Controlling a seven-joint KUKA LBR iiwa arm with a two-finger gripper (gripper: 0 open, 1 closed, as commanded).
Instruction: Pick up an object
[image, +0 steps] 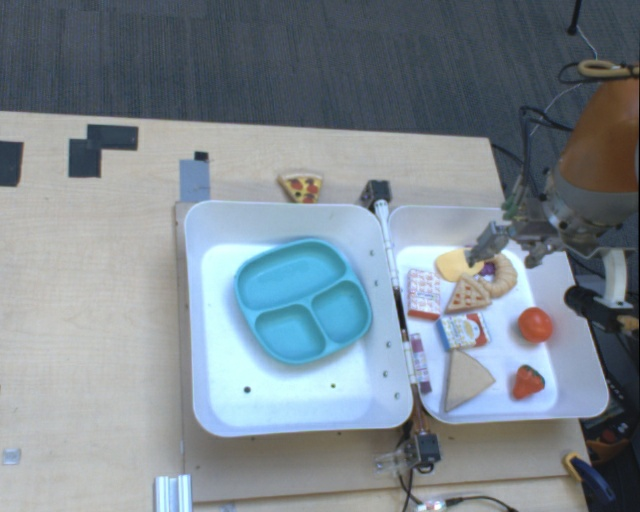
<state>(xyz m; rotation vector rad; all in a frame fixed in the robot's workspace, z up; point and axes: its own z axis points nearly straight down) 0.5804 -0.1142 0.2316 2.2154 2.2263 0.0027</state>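
Note:
My gripper hangs over the back of the right bin, just above a yellow piece and a round tan cookie. A small purple item lies right under it. Nothing shows in its grasp. Around them in the same bin lie a pizza slice, a red-and-white carton, a small packet, a tan bread wedge, a tomato and a strawberry.
The left bin holds a blue divided plate. A second pizza slice lies on the bench behind the bins. A purple bar rests along the right bin's left wall. Cables trail at the front edge.

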